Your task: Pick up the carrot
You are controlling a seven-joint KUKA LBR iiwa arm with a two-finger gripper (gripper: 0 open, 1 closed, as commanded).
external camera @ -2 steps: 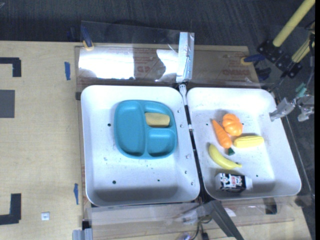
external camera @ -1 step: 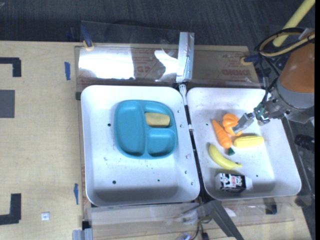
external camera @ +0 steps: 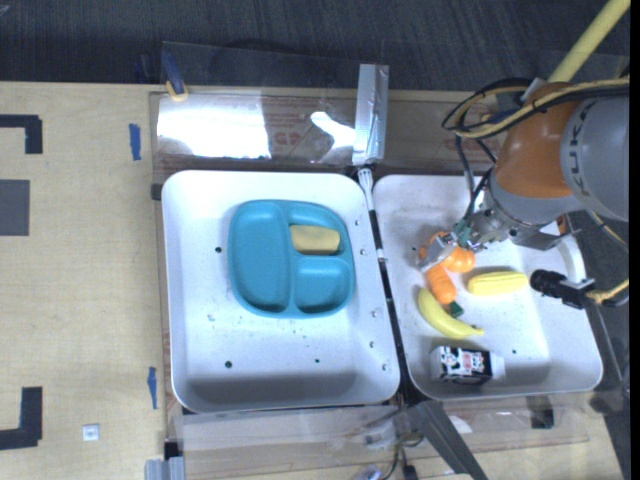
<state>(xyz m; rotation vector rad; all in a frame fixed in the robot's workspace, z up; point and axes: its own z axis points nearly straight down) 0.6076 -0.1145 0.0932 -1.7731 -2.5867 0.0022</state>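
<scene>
Whether the fingers (external camera: 462, 236) are apart cannot be told; they sit just above the carrot (external camera: 447, 273).

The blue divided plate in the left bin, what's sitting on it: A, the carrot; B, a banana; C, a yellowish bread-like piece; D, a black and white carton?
C. The blue divided plate carries a yellowish bread-like piece in its upper right compartment, while the banana, carrot and black and white carton all lie in the right bin.
</scene>
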